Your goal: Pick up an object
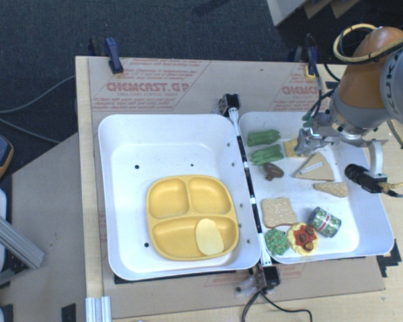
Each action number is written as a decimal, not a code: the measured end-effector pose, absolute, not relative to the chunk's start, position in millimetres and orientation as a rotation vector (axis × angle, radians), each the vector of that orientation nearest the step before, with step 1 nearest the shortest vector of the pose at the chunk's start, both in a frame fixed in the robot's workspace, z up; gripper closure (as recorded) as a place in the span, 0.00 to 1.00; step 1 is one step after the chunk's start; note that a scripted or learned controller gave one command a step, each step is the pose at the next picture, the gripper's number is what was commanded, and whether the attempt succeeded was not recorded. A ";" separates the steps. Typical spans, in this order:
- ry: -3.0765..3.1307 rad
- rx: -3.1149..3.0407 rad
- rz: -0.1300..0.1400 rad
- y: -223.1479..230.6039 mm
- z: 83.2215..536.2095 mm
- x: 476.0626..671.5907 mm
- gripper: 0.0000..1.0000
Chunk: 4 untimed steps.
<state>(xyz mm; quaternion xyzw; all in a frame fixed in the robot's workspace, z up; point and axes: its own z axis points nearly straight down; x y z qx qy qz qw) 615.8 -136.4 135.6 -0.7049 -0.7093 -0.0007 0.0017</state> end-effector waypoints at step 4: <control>-2.210 -2.199 0.028 -110.4 81.2 661.3 0.00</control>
